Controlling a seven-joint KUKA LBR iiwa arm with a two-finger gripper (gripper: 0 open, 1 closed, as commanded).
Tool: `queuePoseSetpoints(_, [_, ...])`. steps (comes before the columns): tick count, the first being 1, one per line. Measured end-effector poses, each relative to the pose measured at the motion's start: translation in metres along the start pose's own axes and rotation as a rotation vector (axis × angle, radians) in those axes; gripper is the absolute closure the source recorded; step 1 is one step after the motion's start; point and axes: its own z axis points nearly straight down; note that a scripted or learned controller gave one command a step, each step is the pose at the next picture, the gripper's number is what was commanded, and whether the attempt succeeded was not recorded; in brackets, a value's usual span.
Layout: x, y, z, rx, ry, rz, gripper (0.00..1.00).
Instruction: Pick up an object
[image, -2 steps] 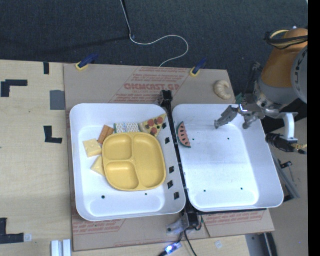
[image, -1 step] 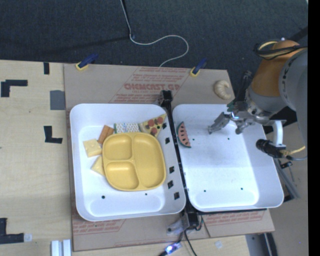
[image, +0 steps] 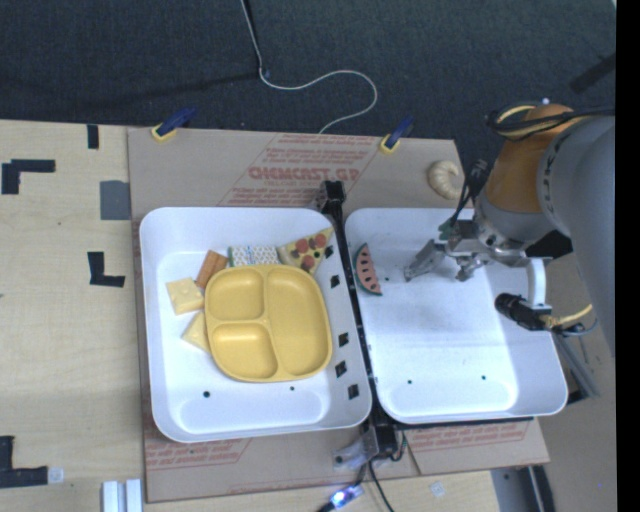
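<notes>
**Arm over the right bin, watermelon slice at its left wall**

While the grey arm (image: 560, 190) with its orange band reaches in from the right of the frame, its gripper (image: 425, 262) hangs over the upper middle of the right bin (image: 450, 390), fingers pointing left; whether they stand apart or together cannot be told from this slant, and nothing shows between them. A toy watermelon slice (image: 368, 270) lies in that bin against its left wall, a little to the left of the gripper and apart from it.

In the left bin (image: 250, 420), at the centre of the frame, a yellow divided plate (image: 268, 322) takes up the middle. Touching its upper right edge is a pizza slice (image: 310, 248), with a small patterned piece (image: 252, 256) beside it along the plate's upper edge. At the plate's upper left lie an orange-brown cracker (image: 210, 267) and a pale yellow square (image: 184, 296); a yellow wedge (image: 195, 333) pokes out from under the plate's left edge.

A white cable (image: 320, 85) loops across the dark floor at the top of the frame.
</notes>
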Motion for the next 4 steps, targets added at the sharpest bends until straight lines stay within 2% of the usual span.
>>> queuePoseSetpoints(1, [0.001, 0.0, 0.022, -0.004, -0.002, -0.001, 0.0])
queuePoseSetpoints(2, [0.002, 0.001, 0.01, -0.007, -0.002, -0.002, 1.0])
queuePoseSetpoints(4, [-0.01, -0.001, -0.081, -0.009, 0.0, 0.001, 1.0])
